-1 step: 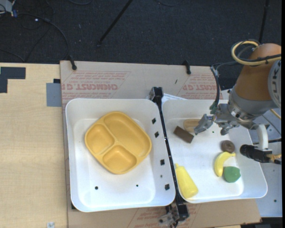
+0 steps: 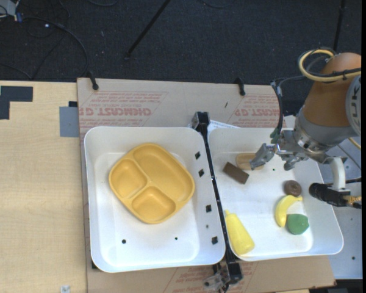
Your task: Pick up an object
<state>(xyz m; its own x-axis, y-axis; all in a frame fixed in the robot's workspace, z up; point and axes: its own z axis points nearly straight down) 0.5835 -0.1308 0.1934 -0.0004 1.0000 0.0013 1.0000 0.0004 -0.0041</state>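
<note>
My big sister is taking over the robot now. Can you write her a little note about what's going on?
Gripper: hanging over the right white bin, above a tan block; whether it grips anything is unclear.
Right bin: dark brown rectangular block, yellow plastic bottle, yellow banana, green round object, small brown ring.
Left white bin: yellow divided plastic tray.
Done: nothing visibly lifted.
Left: pick up one object.
</note>
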